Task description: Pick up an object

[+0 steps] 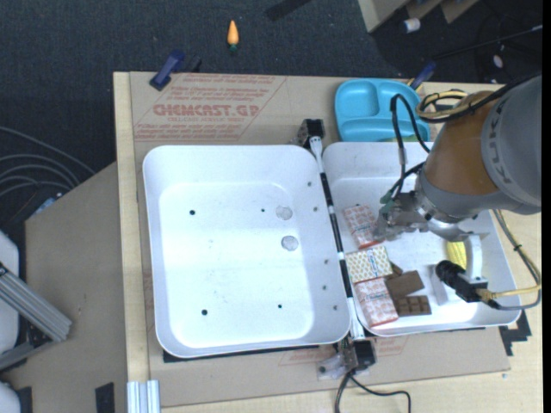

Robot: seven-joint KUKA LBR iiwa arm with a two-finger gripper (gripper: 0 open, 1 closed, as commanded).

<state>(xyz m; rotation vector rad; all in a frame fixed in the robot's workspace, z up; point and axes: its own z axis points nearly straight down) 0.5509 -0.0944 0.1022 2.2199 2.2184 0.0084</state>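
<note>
left bin point(172, 231) beside right bin point(362, 157), packets point(370, 265) in right

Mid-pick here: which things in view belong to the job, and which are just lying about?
In play:
pincer
right bin
patterned packets
brown chocolate-like bar
yellow item

Lying about:
left bin
blue tray
blue clip
orange item

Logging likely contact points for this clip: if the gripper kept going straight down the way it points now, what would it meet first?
Probably the red-and-white patterned flat packet lying on the right white bin's floor, just under the gripper. Depth is hard to judge from this slant, so it could land on bare floor beside it.
</note>
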